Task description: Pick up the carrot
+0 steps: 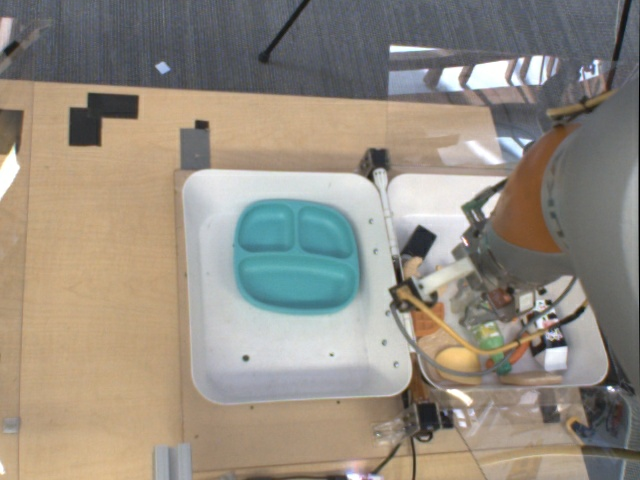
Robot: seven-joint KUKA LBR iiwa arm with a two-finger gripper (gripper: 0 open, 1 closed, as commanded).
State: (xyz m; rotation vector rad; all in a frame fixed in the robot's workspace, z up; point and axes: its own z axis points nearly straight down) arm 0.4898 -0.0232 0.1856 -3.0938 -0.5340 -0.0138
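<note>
Carrot (516, 349): slim orange stick, lying at a slant in the right bin (420, 203) near its front wall, beside a yellow egg-shaped piece (458, 360). Gripper (487, 303) hangs over the clutter just above it; finger state cannot be told. Teal tray (296, 256) sits in the left bin (205, 298).

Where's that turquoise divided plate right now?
The turquoise plate lies in the left white bin, toward its far side, away from the arm over the right bin.
</note>
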